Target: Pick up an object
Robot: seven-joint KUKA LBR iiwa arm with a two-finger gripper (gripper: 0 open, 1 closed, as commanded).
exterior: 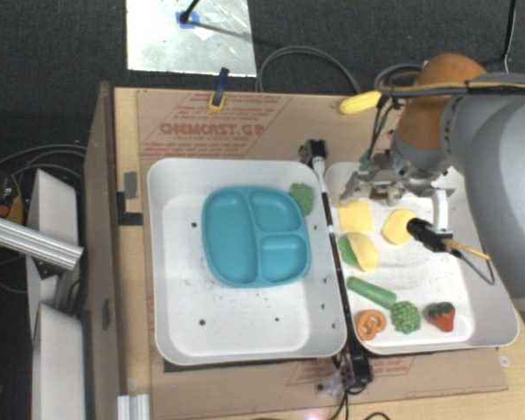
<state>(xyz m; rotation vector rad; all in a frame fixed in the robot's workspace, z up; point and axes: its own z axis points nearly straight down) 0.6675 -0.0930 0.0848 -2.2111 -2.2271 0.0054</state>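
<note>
My gripper (381, 188) hangs over the far end of the right bin (486, 300), just above a pale yellow block (354, 215) and a round yellow piece (397, 227). Nothing shows between its fingers. Nearer the front lie a yellow-green piece (361, 251), a green cucumber (370, 290), a broccoli floret (406, 317), an orange ring (370, 324) and a red strawberry (440, 315).
The left bin (179, 313) holds a blue divided plate (254, 234) with a green leafy piece (302, 198) at its far right corner. A yellow object (360, 103) lies on the cardboard behind the bins. The arm covers the right bin's far right side.
</note>
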